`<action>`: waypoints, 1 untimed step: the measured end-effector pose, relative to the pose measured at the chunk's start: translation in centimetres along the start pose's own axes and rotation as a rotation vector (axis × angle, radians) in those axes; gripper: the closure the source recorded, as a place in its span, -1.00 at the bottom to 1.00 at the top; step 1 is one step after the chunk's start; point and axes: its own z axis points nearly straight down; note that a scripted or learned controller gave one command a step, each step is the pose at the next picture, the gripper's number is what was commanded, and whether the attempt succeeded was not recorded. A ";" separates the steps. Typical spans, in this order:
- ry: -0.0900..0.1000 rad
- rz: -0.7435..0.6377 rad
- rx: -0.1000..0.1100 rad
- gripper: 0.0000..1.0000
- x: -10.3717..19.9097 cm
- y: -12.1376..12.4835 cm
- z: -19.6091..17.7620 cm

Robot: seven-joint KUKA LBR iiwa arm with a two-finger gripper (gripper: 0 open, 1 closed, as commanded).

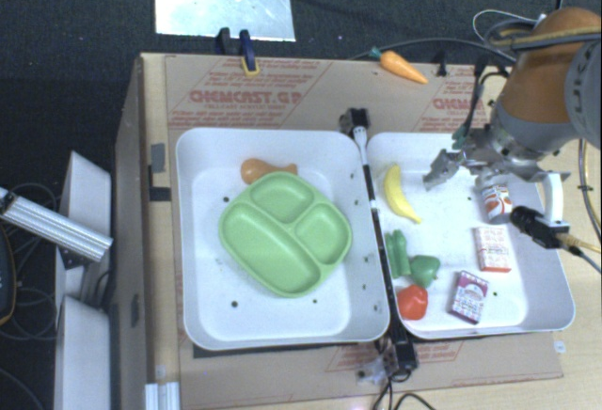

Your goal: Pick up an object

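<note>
Over the right bin's [527,316] far edge the gripper [440,169] hangs spread and empty, with the banana [401,194] just beside it near the divider. Best to drop squarely astride the banana's middle, then squeeze. The wrist covers part of a small can [496,202]; its label is unreadable.

Hovering over the right bin [546,305], pincer [440,169] empty and spread, a banana [401,194] lying just beside its tips, a small can [496,202] sitting near.
</note>
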 end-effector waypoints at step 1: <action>0.000 -0.001 0.001 -1.00 -2.3 5.7 10.6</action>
